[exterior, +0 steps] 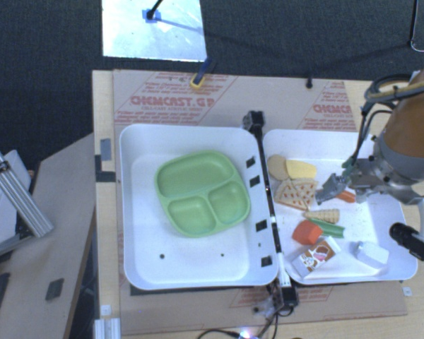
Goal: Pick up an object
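Red "CHEMCAST GP" lettering is printed on the brown board [177, 97] behind the bins.

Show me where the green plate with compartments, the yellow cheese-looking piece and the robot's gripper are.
green plate [202, 193]: camera view, on the ridge between its compartments.
yellow piece [301, 169]: camera view, middle of its top face.
gripper [330, 190]: camera view, at its tip over the right bin.

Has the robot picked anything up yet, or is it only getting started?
Nothing looks picked up yet. The toy foods, such as the yellow cheese wedge, the waffle and the red piece, all lie in the right bin. The green plate sits in the left bin. In hand: the gripper hangs low over the right bin, beside the waffle. Left to do: grasp one thing and lift it.
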Controlling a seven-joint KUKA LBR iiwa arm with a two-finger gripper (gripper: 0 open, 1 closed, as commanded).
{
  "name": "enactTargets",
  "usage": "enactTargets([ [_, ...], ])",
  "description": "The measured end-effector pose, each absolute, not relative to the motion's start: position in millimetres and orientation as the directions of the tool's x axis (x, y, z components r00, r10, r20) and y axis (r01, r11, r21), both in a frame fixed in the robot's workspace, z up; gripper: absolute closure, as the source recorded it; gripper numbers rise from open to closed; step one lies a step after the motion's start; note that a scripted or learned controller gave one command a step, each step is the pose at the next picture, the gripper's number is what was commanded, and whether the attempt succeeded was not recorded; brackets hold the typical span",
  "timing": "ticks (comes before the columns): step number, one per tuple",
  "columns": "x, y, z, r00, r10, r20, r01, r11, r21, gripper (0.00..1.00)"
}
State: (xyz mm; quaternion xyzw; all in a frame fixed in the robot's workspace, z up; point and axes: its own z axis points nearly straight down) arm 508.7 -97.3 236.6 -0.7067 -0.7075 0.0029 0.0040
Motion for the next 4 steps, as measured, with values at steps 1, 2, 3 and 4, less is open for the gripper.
enactTargets([
  [1,511.0,-97.2,241.7,-0.003,1.000,0.000,1.000,0.003,0.001,0.00],
  [2,517.3,-98.1,181.3,-0.001,1.000,0.001,1.000,0.001,-0.004,0.00],
  [3,518.7,-104.0,120.4,-0.001,1.000,0.001,1.000,0.001,-0.005,0.00],
  [4,525.2,-105.8,103.1,0.000,1.000,-0.005,1.000,0.000,0.021,0.00],
])
